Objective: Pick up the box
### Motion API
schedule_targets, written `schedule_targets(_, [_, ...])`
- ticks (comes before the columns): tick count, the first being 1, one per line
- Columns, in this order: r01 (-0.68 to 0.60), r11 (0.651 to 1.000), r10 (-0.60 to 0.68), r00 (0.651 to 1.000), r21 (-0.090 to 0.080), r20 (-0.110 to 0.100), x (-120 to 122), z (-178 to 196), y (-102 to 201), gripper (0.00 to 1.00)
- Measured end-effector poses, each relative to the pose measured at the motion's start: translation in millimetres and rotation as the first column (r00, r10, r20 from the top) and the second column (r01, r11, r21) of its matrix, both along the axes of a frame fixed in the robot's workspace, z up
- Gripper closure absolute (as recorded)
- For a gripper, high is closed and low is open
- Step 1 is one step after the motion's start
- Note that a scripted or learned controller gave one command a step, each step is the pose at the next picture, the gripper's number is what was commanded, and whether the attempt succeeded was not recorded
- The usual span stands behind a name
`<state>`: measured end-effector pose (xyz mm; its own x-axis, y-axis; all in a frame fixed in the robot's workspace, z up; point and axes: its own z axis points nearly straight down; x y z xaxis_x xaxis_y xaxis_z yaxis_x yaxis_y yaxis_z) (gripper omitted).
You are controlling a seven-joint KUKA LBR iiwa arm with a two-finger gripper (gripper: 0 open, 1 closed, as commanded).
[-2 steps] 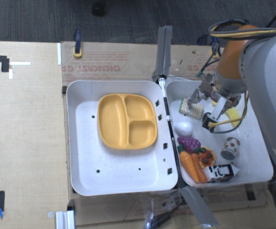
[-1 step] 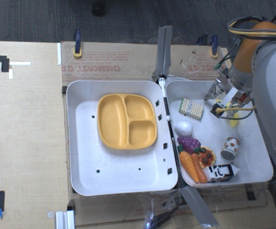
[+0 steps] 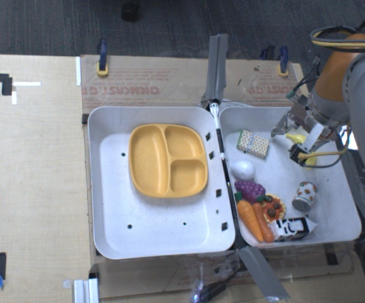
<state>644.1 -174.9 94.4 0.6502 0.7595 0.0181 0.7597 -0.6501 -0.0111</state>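
The box [image 3: 253, 143] is small, with a green and white pattern, and lies flat in the upper left of the right bin [image 3: 347, 223]. My gripper [image 3: 288, 142] hangs at the bin's upper right, a short way to the right of the box and apart from it. It is open, its two dark fingertips [image 3: 277, 132] spread wide. A yellow banana-like object [image 3: 311, 161] lies under and between them, partly hidden.
The right bin also holds a white egg [image 3: 242, 168], purple grapes [image 3: 250, 189], a carrot [image 3: 251, 219], a pizza slice [image 3: 272, 208], a black-and-white packet [image 3: 293, 227] and a small can [image 3: 304, 196]. A yellow divided plate [image 3: 167, 160] sits in the left bin [image 3: 107, 232].
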Motion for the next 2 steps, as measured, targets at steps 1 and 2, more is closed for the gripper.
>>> schedule_targets(1, [-0.039, 0.999, 0.039, 0.999, -0.020, -0.006, -14.6, 28.5, 16.2, 0.00])
schedule_targets(2, [-0.063, 0.998, 0.063, 0.998, -0.021, -0.005, 12.4, 35.6, 47.4, 0.00])
